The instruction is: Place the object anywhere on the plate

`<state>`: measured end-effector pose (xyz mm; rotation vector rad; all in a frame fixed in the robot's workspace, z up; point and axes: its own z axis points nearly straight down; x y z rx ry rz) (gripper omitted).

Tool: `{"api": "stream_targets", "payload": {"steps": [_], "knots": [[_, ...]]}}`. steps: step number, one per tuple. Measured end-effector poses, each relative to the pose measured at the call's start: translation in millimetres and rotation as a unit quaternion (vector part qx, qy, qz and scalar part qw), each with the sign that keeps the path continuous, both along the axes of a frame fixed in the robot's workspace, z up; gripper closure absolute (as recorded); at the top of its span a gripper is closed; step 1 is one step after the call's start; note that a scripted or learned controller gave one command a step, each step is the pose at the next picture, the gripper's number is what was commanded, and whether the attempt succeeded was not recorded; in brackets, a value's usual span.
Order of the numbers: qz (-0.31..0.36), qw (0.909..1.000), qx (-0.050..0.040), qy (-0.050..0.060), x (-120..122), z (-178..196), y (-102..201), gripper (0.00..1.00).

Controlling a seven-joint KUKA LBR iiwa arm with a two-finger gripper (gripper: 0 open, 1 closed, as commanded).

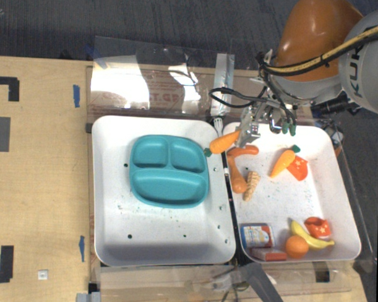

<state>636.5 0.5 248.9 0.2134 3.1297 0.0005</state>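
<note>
A teal divided plate (140, 188) lies in the left white bin (106, 225). My gripper (244, 137) hangs over the wall between the two bins, at the top left corner of the right bin (342, 202). It is shut on the thick end of a small orange carrot (224, 143). The carrot is tilted, and its green tip points down-left toward the plate's upper right corner. It is lifted just right of the plate's rim, not over the plate itself.
The right bin holds a red sausage (243, 151), an orange stick-shaped piece (237, 180), a tan knobbly piece (251, 184), a second carrot (283, 162), a red pepper (298, 169), a small can (256, 234), an orange (296, 246), a banana (311, 238) and a red fruit (318, 227).
</note>
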Motion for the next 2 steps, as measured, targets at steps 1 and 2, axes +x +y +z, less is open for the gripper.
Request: {"api": "stream_targets", "payload": {"steps": [1,2], "knots": [[-0.042,0.9991,0.0031,-0.004,-29.6,55.5,100.4,1.0],[-0.045,0.999,0.0013,-0.002,-29.6,52.6,96.0,0.0]]}}
